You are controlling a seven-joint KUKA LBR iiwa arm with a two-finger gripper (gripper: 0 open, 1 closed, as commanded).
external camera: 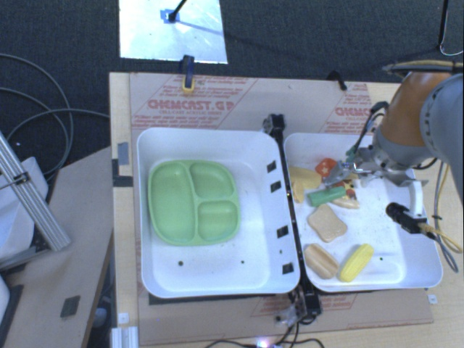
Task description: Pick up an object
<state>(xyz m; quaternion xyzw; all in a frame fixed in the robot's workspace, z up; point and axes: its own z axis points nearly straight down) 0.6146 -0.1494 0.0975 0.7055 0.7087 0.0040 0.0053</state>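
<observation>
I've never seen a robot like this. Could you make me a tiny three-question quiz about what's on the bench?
1. True or false: the green divided plastic plate lies in the left white bin.
2. Which bin is the grey arm's gripper over: A left, B right?
3. Fill in: the item nearest the right white bin's front edge is a ____ corn-shaped toy.

Key: 1 true; 2 B; 3 yellow.
</observation>
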